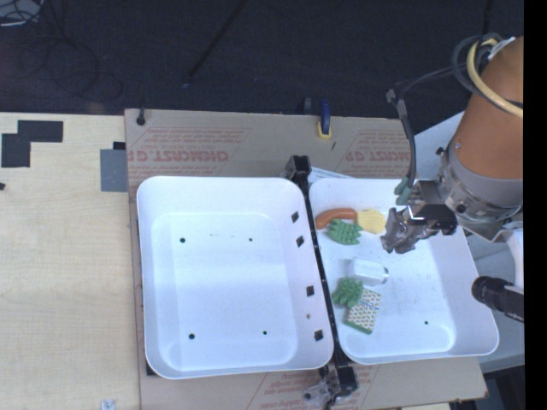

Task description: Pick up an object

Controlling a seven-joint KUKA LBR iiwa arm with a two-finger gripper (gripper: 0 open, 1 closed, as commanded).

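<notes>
White plastic block (pixel 369 271) in the middle of the right bin (pixel 444 336) looks like my best pick: light, stiff, probably a bit slick, so I would pinch it across its short sides. It lies just above a green leafy toy (pixel 348 292) and a patterned pad (pixel 365 313). My gripper (pixel 398 241) hangs a little above and to the right of the block; I cannot tell its state.

arm (pixel 491 135) running off the right edge, gripper (pixel 400 239) fingertips blurring together, orange item (pixel 333 216) partly hiding behind green toy (pixel 344 231)
</notes>
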